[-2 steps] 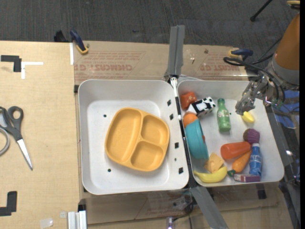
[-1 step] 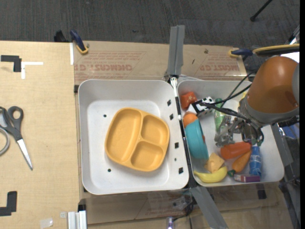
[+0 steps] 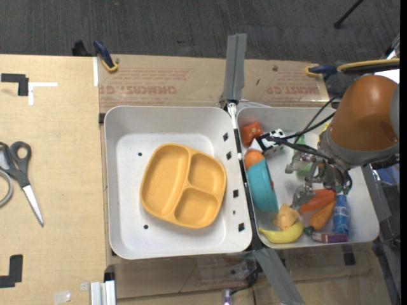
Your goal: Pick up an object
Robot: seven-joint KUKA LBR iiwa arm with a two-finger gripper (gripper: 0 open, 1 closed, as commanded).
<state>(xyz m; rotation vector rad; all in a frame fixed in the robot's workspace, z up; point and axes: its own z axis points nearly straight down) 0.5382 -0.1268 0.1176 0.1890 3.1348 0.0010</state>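
Dark carpet runs across the top of my view, and below it sits the plywood bench [image 3: 51, 189] with flattened cardboard [image 3: 165, 81] under the two white bins. Off to the left on the bench I see a pair of grey-handled scissors [image 3: 22, 176]. In the left bin [image 3: 121, 189] lies a yellow divided plate [image 3: 183, 185], flat and roughly centred, with nothing in its three compartments. The right bin [image 3: 362, 234] is crowded: a teal bowl [image 3: 262, 186] stands on edge against the left wall, a red tomato-like piece [image 3: 252, 132] sits near the back corner, a banana [image 3: 282, 234] lies along the front wall with a pale yellow lump [image 3: 287, 217] just behind it, and a carrot [image 3: 318, 203] and a blue bottle [image 3: 341, 213] lie near the right side. My arm comes in from the right, its orange band [image 3: 365, 113] over the right bin, and the gripper [image 3: 311, 182] hangs low just above the carrot. Cables and metal parts clutter that spot, so I cannot tell how the gripper is set or whether it has anything.
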